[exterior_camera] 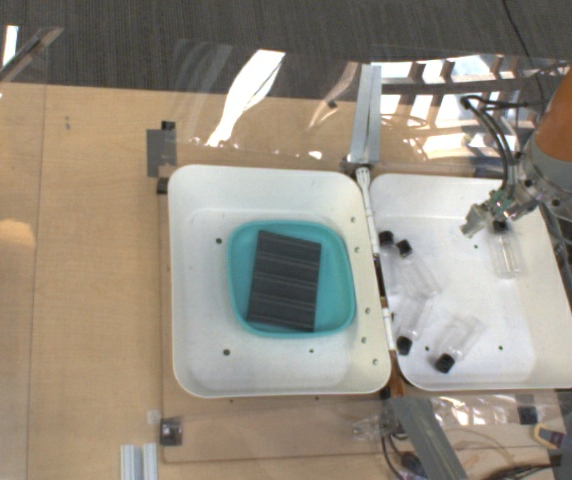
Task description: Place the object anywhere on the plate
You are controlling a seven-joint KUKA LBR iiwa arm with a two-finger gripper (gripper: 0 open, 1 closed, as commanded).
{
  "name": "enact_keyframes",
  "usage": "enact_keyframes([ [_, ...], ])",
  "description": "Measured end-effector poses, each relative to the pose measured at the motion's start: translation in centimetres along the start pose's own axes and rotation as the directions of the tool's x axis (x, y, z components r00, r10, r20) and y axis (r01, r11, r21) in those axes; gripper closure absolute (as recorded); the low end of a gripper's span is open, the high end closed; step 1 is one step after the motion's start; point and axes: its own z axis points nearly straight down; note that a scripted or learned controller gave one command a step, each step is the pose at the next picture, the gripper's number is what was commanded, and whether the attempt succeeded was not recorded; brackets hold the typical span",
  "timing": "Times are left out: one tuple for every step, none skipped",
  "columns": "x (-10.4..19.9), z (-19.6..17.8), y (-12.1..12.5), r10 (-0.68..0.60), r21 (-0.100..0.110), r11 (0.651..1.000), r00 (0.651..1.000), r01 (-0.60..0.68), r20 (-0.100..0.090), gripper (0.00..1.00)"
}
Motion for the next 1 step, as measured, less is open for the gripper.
enact_keyframes([
  [0.01,0.01,0.0,0.0,0.0,1.0,1.0,0.0,0.0,0.0],
])
